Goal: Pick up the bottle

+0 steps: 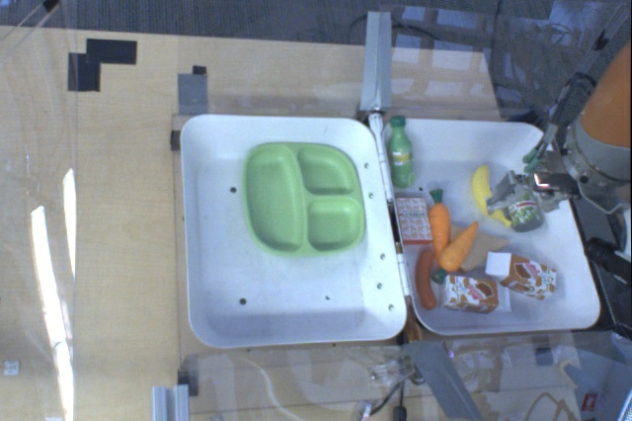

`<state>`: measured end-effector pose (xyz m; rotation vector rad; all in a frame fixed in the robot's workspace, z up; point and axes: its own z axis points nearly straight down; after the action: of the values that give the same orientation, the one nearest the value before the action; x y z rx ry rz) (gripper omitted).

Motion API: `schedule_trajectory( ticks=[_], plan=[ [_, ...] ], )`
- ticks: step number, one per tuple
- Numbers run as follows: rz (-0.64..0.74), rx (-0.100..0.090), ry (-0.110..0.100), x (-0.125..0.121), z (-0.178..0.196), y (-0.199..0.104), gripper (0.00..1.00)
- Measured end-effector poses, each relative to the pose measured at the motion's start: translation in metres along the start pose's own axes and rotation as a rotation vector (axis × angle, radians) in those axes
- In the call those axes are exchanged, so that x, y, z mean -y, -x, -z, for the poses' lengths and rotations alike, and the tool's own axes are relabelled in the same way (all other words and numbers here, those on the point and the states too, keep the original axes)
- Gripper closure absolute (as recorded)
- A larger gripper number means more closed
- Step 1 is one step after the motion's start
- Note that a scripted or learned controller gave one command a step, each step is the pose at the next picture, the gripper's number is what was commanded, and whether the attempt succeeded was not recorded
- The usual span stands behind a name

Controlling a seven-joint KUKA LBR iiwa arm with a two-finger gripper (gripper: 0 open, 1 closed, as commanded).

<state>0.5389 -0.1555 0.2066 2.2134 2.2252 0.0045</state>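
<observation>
One bottle (400, 152) lies in the right bin (578, 305), at its far left corner, touching the wall shared with the left bin (212, 310). It is green with a darker green cap and a pale label band, cap pointing away from the camera.

Risk: the wall beside the bottle could block a finger, causing a failed closure.

Position of the hand (521, 207): well apart from the bottle, above the bin's right side by a banana (481, 189). Whether it is open, or holds anything, cannot be told.

Carrots (439, 226) and snack packets (474, 293) lie between.
</observation>
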Motion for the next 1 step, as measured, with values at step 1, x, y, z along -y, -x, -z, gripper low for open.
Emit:
schedule_trajectory(
  ticks=[1],
  plan=[
    [0.004,0.000,0.000,-0.0581,-0.0336,-0.0640,0.00]
  ],
)
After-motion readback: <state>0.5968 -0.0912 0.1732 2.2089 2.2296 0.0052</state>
